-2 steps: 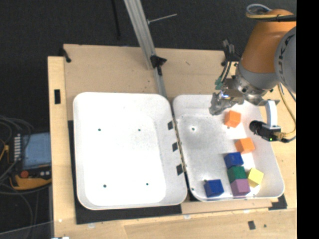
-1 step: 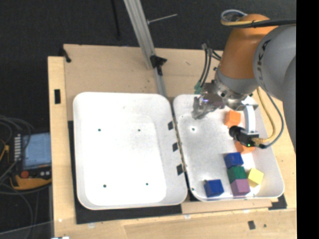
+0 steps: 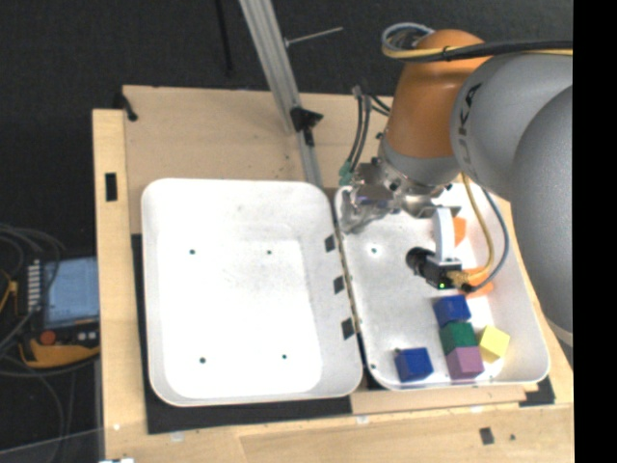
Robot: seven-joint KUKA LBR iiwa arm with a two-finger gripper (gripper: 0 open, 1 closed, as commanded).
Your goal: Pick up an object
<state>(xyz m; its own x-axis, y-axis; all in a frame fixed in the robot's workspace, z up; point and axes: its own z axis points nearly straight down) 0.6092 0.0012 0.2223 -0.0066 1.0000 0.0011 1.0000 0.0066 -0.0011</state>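
A pale wooden bench (image 3: 222, 133) stands on a dark, near-black floor (image 3: 116, 27). A grey metal pole (image 3: 275, 61) slants up from the bench's back edge. On the floor to the left, black cables (image 3: 19, 249) curl around a handheld pendant with a blue screen (image 3: 63, 302)

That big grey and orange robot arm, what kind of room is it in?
Probably a robot lab or test workshop. The grey and orange robot arm reaches over two shallow white plastic bins on a wooden bench, small coloured foam blocks lie in one bin, and cables lie beside the bench.
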